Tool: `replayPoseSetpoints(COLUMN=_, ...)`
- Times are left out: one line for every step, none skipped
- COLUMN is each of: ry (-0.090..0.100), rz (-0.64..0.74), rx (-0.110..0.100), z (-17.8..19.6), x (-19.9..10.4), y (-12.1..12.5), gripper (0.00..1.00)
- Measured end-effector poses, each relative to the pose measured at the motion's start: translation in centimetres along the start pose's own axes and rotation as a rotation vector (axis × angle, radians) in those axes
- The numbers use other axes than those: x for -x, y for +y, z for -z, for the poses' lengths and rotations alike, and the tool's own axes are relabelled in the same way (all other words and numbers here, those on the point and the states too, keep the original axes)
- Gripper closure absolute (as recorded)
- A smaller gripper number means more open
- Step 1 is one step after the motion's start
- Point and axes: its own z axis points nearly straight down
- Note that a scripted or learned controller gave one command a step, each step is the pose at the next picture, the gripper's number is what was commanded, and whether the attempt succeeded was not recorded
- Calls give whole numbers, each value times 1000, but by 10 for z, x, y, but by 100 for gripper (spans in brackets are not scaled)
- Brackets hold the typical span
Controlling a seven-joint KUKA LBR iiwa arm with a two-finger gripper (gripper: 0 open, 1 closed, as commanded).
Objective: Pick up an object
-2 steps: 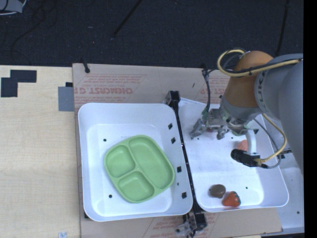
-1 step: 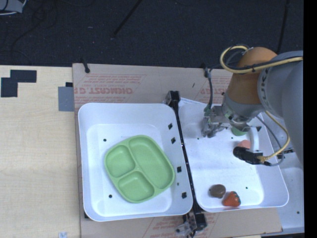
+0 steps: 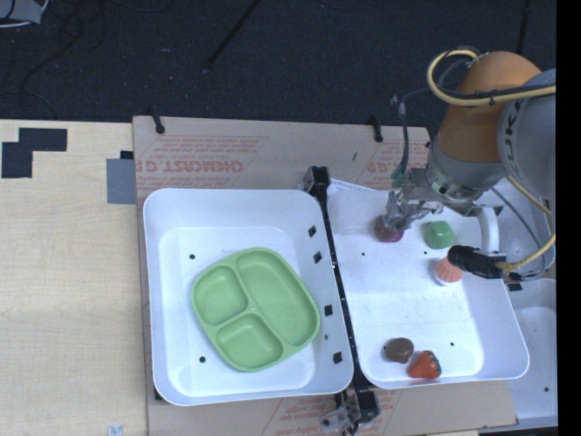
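Nearest us: red object [image 3: 424, 365] and brown lump [image 3: 398, 350], just beside each other at the front of the right bin [image 3: 490, 334].
Left bin [image 3: 172, 234]: we see a green divided plate [image 3: 255, 309] lying flat in it.
Arm: we see the grey arm [image 3: 490, 125] reaching in from the right, its wrist over the back of the right bin.
Gripper [image 3: 396, 218]: it points down at a small purplish object [image 3: 390, 231] near the bin's back left; we cannot tell how its tips stand, nor whether anything is pinched.
Likely target: we judge the purplish object, directly under the tips and apparently resting on the bin floor.
Others nearby: green block [image 3: 438, 234] just to its right, orange-and-white piece [image 3: 447, 271] further forward.
Risk: we think a small rounded thing could squirt out sideways or get pushed along the floor if the close lands off-centre.
Second risk: an approach shifted right could knock the green block.
Orientation: we see the target as a compact blob; no clear long axis or heading can be read.
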Motion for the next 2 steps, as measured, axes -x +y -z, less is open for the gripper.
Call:
replayPoseSetpoints(ry=1, rz=-1, rx=-4, z=7, x=1, y=0, gripper=100)
replayPoseSetpoints(ry=3, rz=3, rx=-9, z=3, x=-50, y=-23, gripper=100)
